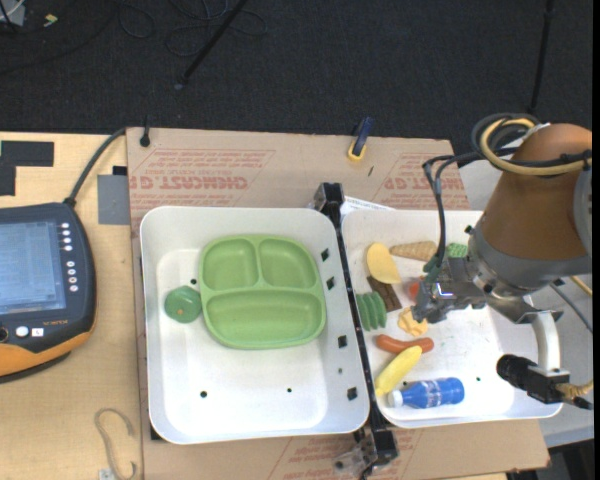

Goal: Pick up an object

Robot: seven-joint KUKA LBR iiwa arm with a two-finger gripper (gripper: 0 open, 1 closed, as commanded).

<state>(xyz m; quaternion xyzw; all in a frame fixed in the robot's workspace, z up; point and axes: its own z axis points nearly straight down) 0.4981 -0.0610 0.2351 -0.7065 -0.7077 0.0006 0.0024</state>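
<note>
- The gripper (pixel 435 298) is seen low over the right bin (pixel 500 393), at the end of the grey arm (pixel 535 218) with its orange band, which reaches in from the right.
- How the jaws stand cannot be told: the metal parts at the tip are small and blurred, and nothing is plainly seen held between them.
- A small yellow piece (pixel 412 321) lies just below the jaws, touching or nearly touching the tip; which cannot be told.
- A small red item (pixel 416 289) is seen just left of the jaws.
- A brown block (pixel 388 294) and a yellow rounded piece (pixel 382 262) are found further left of the jaws, the yellow one above the brown one.
- A tan cone-like item (pixel 412 251) lies above and slightly left of the jaws.
- A green ridged item (pixel 371 311) rests left of the jaws, beside the wall between the bins.
- A red sausage-like item (pixel 404 344) and a yellow banana (pixel 398 368) are placed below the jaws, the banana lower.
- A small bottle with a blue label (pixel 430 393) lies well below the jaws, near the front rim.
- The left bin (pixel 180 398) is set well left of the jaws; a green divided plate (pixel 262 293) and a small green round item (pixel 182 305) are held in it.
- A tablet-like pendant (pixel 30 278) rests far left of the jaws, on the bench.
</note>
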